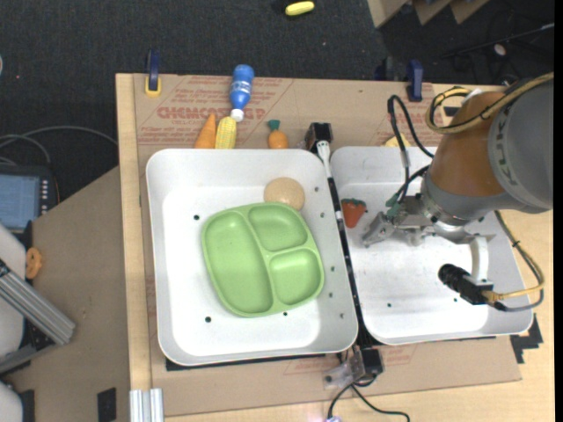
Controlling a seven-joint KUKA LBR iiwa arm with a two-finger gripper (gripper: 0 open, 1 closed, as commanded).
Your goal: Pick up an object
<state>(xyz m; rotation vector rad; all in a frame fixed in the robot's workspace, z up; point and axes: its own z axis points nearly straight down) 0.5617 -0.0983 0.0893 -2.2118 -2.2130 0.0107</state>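
A small red toy with a green top (354,211) lies in the right white bin (422,323), close to that bin's left wall. My gripper (380,229) hangs low over the same bin, just right of the red toy and slightly nearer the camera, with nothing seen in its grasp. The grey arm with its orange band reaches in from the right. In the left white bin (176,306) lies a green divided plate (262,258), and a round beige piece (284,193) rests at the plate's far edge.
Behind the bins, the cardboard bench top bears a blue and white bottle (240,89), a yellow corn cob (226,132), two orange carrots (205,133) (277,136) and a black clip (318,134). A yellow thing (300,8) lies on the floor beyond.
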